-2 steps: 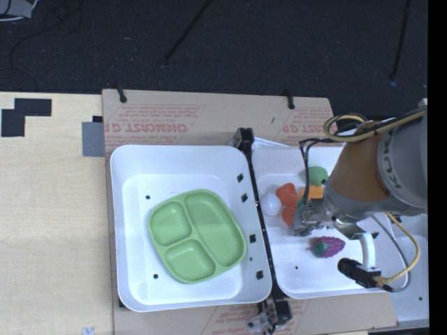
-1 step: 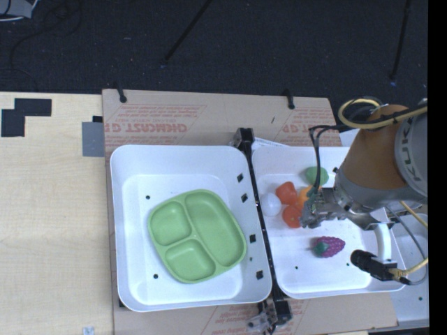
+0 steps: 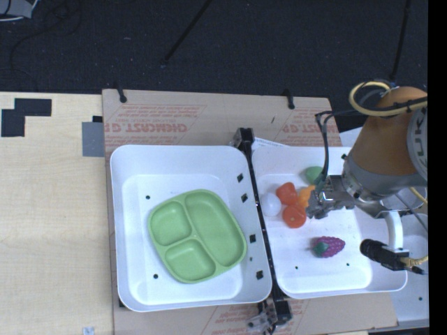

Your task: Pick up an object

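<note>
White plastic forms both shallow bins, which sit side by side on a cardboard sheet (image 3: 174, 117). The left bin (image 3: 136, 285) carries a green divided plate (image 3: 197, 236) with three compartments, lying flat near the bin's middle.

The right bin (image 3: 349, 274) holds the loose objects. A small white ball (image 3: 269, 204) rests against its left edge. Just beside the ball lie two red-orange pieces, an upper red-orange piece (image 3: 286, 192) and a lower red piece (image 3: 294, 217). A small orange bit (image 3: 305, 195) is between them, partly covered by the tool. A green object (image 3: 313, 174) lies toward the far edge. Most of it is hidden behind the cable and gripper body, so its shape is unclear. A purple fruit-like toy (image 3: 328, 246) with a green tip lies apart from the rest, nearer the front edge.

The arm (image 3: 387, 138) comes in over the bin's right edge, and its far side is cut off. The gripper (image 3: 316, 206) sits low over the middle of the bin, right beside the lower red piece and the orange bit. Whether it is open or closed, or touching either piece, cannot be told, since its tip is dark and blurred from this angle.
</note>
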`<state>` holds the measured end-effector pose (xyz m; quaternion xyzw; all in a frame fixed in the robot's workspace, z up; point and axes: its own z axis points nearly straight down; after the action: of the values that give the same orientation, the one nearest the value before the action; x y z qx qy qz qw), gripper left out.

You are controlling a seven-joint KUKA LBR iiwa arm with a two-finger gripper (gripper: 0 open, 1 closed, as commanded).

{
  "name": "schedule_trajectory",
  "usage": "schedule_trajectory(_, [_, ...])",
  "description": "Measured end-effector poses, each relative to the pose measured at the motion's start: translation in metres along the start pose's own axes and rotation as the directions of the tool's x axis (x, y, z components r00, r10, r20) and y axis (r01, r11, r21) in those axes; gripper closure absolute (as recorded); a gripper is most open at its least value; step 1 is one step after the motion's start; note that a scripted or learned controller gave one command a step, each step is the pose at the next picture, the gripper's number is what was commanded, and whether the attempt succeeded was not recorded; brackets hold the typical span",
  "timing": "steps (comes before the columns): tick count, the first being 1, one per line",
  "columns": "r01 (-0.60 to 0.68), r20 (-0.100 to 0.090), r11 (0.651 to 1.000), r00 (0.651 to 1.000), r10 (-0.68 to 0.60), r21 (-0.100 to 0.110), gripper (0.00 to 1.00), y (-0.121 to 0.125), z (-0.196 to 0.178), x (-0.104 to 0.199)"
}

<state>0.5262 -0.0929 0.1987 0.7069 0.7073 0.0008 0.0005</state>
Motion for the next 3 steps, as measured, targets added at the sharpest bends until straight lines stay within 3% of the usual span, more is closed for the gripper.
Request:
schedule_trajectory(1, [0.000, 0.001, 1.000, 1.000, 0.000, -0.001, 1.00, 0.001, -0.053, -0.001])
schedule_trajectory(3, [0.003, -0.002, 1.000, 1.000, -0.003, 0.008, 1.00, 0.007, -0.040, 0.107])
